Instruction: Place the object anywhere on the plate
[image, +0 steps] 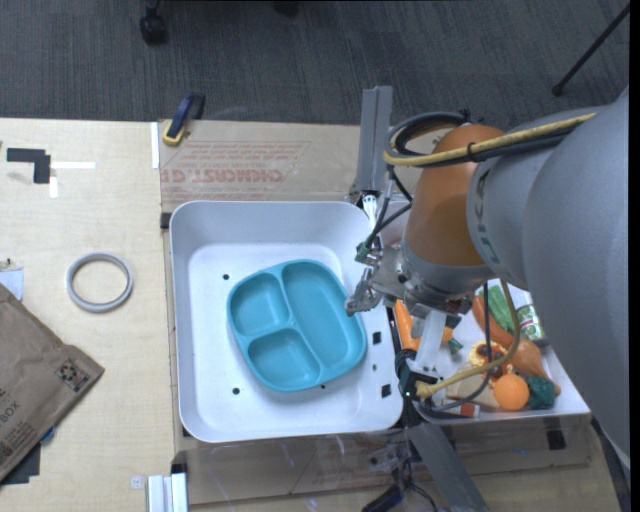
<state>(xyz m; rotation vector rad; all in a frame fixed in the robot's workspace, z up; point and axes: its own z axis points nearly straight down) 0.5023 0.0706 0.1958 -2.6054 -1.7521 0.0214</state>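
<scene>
Grey arm (560, 220) with its orange band (445, 215), nearest the lens, reached in from the right and covered most of the right bin (560, 400). Its pincer (420, 330) sat low over the divide between bins; whether it was open, or held anything, could not be told. Loose items, among them an orange ball (510, 392), lay in the right bin. A blue three-compartment plate (297, 325) lay bare in the left bin (200, 250), probably centred for easy placement. On the counter (80, 200) lay a tape ring (100, 281).
</scene>
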